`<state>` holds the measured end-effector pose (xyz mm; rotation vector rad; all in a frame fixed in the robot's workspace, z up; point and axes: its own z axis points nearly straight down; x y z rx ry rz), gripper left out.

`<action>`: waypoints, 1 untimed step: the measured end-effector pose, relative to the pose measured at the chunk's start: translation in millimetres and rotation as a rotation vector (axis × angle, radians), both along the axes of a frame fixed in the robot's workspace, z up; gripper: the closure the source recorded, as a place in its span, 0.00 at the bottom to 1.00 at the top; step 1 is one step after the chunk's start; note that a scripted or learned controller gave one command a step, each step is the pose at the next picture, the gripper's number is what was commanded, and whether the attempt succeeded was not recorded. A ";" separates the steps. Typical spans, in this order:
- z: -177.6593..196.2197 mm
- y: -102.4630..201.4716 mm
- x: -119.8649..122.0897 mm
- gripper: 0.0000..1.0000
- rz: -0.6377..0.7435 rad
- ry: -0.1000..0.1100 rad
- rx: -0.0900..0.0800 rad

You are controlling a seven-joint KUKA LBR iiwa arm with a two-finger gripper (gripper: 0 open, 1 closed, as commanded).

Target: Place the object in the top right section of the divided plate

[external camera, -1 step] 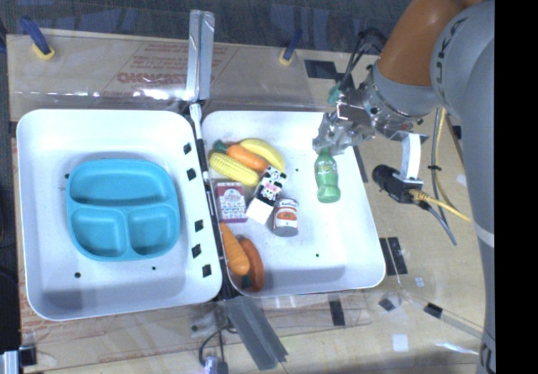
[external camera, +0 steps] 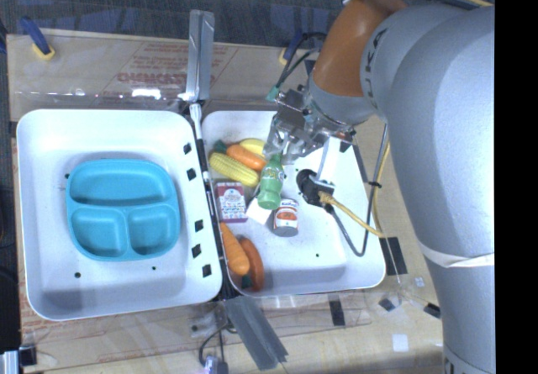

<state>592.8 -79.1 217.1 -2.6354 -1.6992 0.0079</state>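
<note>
Two white bins sit side by side on the tabletop, and your work is at the pick stage, over the right bin. The likely target is the green bottle, standing near the middle of that bin's heap, with the gripper directly above its cap. From this slanted view you cannot tell whether the gripper has closed on the bottle or merely hovers at it, so do not count it as held.

Around the bottle lie a corn cob and an orange-yellow piece to its left, a red box just below those, a small jar close at its lower right, and carrots further down by the bin wall.

The blue plate rests in the left bin, well apart from the arm. Its sections look bare.

Next, you would need a firm pinch on the bottle's neck, a straight lift clear of the neighbours and the divider, then a carry leftward to the plate's top right section.
</note>
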 end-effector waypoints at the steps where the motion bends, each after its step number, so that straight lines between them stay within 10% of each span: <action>1: 8.6 95.6 12.0 1.00 -0.045 -0.002 -0.002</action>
